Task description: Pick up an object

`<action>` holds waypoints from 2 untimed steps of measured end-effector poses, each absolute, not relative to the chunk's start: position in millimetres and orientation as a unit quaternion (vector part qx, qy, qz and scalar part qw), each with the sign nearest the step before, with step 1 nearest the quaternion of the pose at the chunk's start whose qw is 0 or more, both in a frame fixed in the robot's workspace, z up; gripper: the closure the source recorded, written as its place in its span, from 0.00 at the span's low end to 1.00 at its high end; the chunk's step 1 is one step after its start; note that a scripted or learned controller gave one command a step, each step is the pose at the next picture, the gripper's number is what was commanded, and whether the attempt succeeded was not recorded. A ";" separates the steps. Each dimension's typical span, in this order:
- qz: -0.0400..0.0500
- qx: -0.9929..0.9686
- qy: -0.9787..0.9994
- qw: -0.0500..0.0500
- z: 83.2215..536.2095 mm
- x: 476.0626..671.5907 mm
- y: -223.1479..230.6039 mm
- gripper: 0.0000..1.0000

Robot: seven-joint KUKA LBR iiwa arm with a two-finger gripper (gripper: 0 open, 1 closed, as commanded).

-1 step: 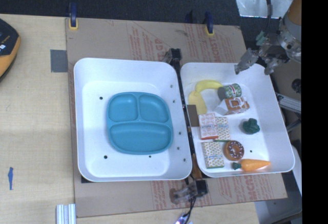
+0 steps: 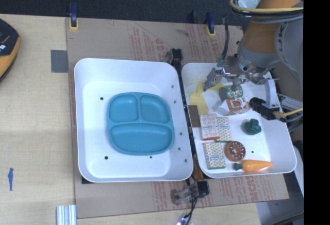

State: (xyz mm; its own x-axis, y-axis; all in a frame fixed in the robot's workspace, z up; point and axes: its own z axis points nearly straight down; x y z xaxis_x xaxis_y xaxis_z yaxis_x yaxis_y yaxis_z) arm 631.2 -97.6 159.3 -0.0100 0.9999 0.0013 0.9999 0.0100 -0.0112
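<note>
I see two white bins side by side on the bench, centre of frame. The left bin [image 2: 85, 116] holds a blue divided plate [image 2: 139, 123], lying flat near its middle.

The right bin [image 2: 281, 146] carries the clutter. From its upper part down: a pale yellow piece [image 2: 198, 98] by the left wall; a small can with an orange and white label [image 2: 234, 102] right of it; a dark green lump [image 2: 252, 126] further right; two patterned cracker-like squares [image 2: 215, 127] at centre; a third such square [image 2: 213, 155] below them; a brown sprinkled doughnut [image 2: 235, 151] just beside that one; an orange carrot [image 2: 253, 166] along the lower rim.

The arm comes in at the upper right of frame, orange band [image 2: 263, 37] above the wrist. The gripper [image 2: 227, 78] sits low over the upper part of the right bin, just above the small can and near the yellow piece. I see metal finger parts there, but I cannot tell from this angle whether they are spread or pressed together, and I see nothing clearly between them.

A black and yellow object [image 2: 6, 46] lies at the far left edge of frame, well apart from the bins.
</note>
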 end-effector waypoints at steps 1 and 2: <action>0.005 -0.707 -0.707 0.006 128.2 542.1 -123.7 0.00; 0.009 -0.708 -0.706 0.014 90.6 610.3 -120.3 0.00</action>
